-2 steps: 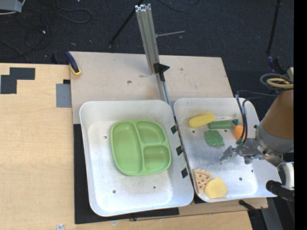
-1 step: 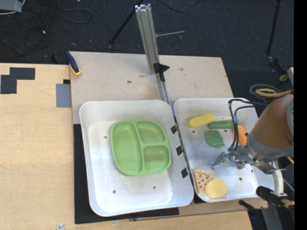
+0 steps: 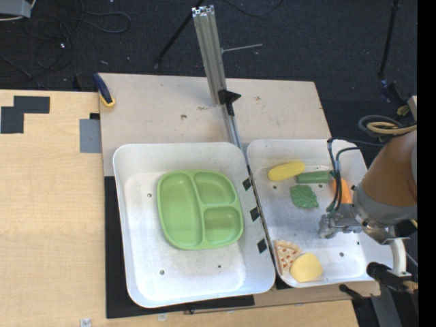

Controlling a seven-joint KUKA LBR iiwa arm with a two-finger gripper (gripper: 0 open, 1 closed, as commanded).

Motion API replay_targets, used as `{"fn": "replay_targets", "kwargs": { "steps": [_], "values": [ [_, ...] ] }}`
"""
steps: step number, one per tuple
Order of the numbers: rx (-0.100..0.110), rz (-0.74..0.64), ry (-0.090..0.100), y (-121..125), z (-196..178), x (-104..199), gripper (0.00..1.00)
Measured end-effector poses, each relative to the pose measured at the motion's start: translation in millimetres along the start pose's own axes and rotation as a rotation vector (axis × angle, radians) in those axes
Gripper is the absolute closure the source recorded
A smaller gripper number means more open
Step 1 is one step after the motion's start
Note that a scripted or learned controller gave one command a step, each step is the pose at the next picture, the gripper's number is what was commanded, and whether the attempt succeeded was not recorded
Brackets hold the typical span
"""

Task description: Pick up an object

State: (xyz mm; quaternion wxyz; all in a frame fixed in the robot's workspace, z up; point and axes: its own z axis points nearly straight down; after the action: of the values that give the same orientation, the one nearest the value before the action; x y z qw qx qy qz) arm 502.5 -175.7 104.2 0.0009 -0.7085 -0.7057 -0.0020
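- Nothing looks picked up yet, as far as I can judge: every item lies on the floor of the right-hand shallow white plastic bin, so the grasp and lift are left to do.
- The grey metal claw is low over that floor; whether it is released or clenched I cannot tell, and nothing can be seen in it.
- Candidates: the dark green leaf-shaped toy sits near, up and left of the claw; the yellow corn-like toy beyond it; the rounded yellow lump below-left, beside a waffle-patterned wedge.
- The light green divided plastic plate lies well apart, far left.
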Motion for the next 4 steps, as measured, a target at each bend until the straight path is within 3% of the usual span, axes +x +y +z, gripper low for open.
{"fn": "replay_targets", "kwargs": {
  "steps": [2, 3, 4],
  "values": [
    [-0.001, -0.006, -0.005, 12.1, -92.7, 0.3, 1.0],
    [-0.002, -0.006, -0.006, 4.1, -148.3, -4.9, 1.0],
    [0.002, -0.007, -0.004, 4.5, -163.1, -5.4, 1.0]
  ]
}}
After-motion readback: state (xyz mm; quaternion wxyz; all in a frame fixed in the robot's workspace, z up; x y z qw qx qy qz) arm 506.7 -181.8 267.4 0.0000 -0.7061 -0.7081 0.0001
